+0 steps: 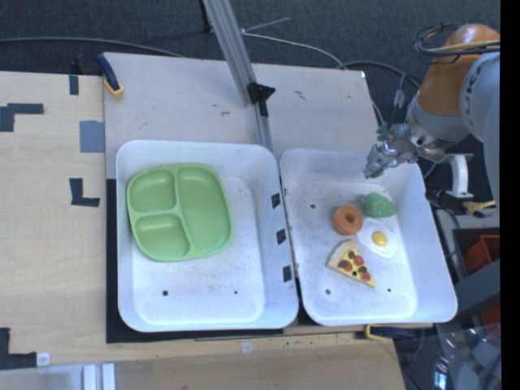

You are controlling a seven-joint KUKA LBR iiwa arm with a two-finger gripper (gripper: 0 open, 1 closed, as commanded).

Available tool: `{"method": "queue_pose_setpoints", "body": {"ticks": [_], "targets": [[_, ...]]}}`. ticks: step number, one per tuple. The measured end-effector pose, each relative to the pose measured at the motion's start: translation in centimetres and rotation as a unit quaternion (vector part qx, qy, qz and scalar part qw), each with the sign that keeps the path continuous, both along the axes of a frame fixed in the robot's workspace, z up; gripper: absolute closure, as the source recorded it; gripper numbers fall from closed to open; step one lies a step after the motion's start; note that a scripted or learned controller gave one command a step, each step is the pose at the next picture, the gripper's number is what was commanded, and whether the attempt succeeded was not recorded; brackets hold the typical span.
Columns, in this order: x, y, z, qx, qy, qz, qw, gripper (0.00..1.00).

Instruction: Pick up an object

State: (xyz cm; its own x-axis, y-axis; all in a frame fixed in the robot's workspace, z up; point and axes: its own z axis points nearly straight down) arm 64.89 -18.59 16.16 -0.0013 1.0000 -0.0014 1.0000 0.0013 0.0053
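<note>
In the right bin (pixel 325 177) lie an orange donut (pixel 348 218), a green broccoli piece (pixel 379 205), a fried egg (pixel 379 240) and a pizza slice (pixel 353 263), grouped in the bin's right half. My gripper (pixel 376 166) hangs over the bin's far right corner, just above and behind the broccoli, apart from every toy. Nothing shows between its fingers.
The left bin (pixel 244 283) holds a green compartment plate (pixel 179 211). A slanted metal pole (pixel 236 43) rises behind the bins, ending near their shared far edge. Cables trail across the bench at the back right.
</note>
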Motion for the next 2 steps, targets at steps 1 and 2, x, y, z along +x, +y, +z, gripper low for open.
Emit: {"method": "queue_pose_setpoints", "body": {"ticks": [1,2], "targets": [[0.1,-0.7,4.6,0.0,0.001,0.0,1.0,1.0],[0.2,-0.7,10.0,-0.0001,0.0,0.0,1.0,1.0]]}}
